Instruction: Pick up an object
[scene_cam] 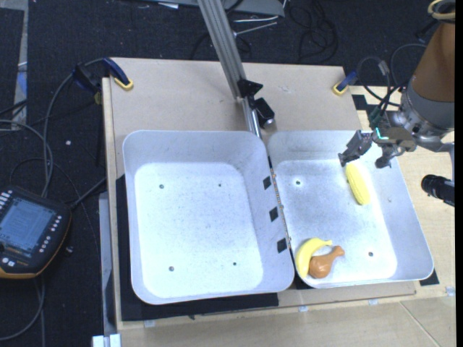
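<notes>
- Two white bins [195, 215], matt and finely speckled, look like plastic.
- Bench [188, 100] appears pale, smooth wood.
- Yellow corn cob [358, 183] and banana [311, 250] look like glossy plastic.

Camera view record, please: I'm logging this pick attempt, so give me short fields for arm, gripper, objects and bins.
arm: reaches in from the right, over the right bin
gripper: above the corn cob's far end, fingers spread, nothing between them
corn cob: yellow, lying in right bin
banana: right bin's near corner
drumstick: orange-brown, touching banana
left bin: white
</notes>
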You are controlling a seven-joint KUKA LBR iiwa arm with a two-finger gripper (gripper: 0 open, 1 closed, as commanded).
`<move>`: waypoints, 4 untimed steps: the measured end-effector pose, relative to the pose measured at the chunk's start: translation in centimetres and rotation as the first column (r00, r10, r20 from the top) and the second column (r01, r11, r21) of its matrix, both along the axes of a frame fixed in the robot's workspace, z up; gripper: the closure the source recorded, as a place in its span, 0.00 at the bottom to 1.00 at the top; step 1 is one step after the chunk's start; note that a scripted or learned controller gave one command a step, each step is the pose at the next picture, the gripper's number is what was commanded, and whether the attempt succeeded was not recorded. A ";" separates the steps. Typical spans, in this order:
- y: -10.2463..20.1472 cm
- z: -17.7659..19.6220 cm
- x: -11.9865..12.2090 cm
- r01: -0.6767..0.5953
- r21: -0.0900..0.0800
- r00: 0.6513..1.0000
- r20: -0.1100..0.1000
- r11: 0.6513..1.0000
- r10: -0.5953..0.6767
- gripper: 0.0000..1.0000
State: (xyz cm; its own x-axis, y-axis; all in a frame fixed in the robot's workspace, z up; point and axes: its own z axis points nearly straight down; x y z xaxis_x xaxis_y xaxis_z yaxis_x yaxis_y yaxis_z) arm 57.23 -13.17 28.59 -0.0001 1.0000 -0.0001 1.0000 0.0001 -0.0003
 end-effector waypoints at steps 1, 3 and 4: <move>0.0 0.0 0.0 0.000 0.000 1.000 0.000 1.000 0.000 0.00; 0.5 -11.9 0.6 0.000 0.001 1.000 -0.005 1.000 0.000 0.00; 0.8 -16.4 0.0 0.000 0.001 1.000 -0.004 1.000 0.000 0.00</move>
State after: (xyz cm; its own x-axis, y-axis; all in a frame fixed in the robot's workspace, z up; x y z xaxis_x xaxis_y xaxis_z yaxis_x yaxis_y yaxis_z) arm 57.19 -12.35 12.23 -0.0003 1.0000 0.0007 1.0000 0.0003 -0.0041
